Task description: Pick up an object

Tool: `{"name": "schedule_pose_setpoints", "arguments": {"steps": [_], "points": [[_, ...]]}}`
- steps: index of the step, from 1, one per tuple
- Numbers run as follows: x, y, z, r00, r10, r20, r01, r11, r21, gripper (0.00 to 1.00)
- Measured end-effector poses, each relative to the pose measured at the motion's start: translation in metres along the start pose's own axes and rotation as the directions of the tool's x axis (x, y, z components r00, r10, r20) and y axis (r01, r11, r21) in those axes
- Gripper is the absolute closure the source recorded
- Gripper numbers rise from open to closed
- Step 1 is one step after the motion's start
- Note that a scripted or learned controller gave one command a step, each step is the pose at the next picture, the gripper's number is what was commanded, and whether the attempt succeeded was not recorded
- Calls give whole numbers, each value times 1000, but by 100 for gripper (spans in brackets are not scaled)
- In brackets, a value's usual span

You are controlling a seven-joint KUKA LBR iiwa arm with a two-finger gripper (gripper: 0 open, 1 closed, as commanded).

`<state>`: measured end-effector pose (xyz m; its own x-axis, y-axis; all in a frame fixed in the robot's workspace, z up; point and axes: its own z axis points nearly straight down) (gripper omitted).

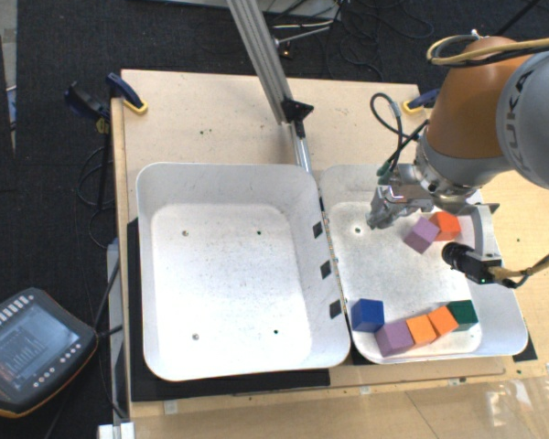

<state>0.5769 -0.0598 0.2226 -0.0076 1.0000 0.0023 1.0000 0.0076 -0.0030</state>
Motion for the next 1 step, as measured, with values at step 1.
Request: {"name": "schedule_pose_setpoints", "arguments": {"steps": [1], "points": [[49,-27,-9,1000,-1,0,1,1000,-1,100]]}}
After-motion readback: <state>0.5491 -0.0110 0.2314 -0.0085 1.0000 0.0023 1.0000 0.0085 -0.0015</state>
